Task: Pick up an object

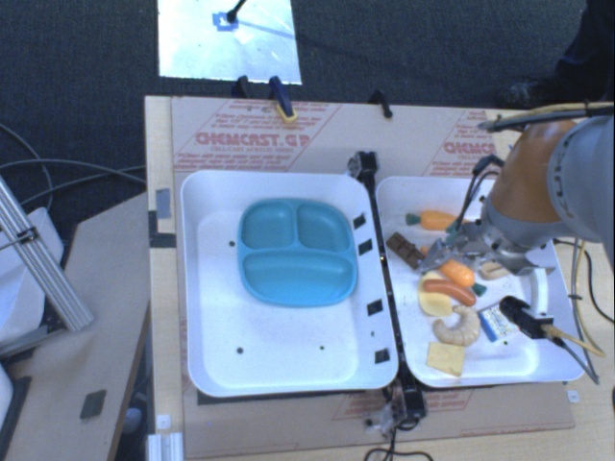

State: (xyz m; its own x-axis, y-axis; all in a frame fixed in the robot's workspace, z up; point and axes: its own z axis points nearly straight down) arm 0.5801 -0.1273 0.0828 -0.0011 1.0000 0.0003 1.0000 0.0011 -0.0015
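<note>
We see the arm [562,176] reaching over the right bin [396,192], its gripper [459,254] low among a loose heap of toy food. The fingers sit in shadow under the wrist, and we cannot tell whether they are released or clenched, or whether anything lies between them.

The likeliest target is the orange piece [457,273] just beneath the fingers, touching a sausage [449,289] on its near side. A carrot [434,221] lies a little beyond the fingers, a brown bar [404,251] off to their far side toward the other bin, and a yellow slice [434,304], a curled shrimp [458,328] and a cheese square [446,358] nearer the front. We judge the crowding matters: the pieces touch, so a closing grip could catch two or push one aside.

The left bin [207,353] holds a blue divided plate [295,253], well away from the fingers and lying flat. Both bins rest on a protective-film-covered board [259,133] on the worktop [159,161], with dark carpet [77,46] behind and cables [58,166] trailing at the side.
</note>
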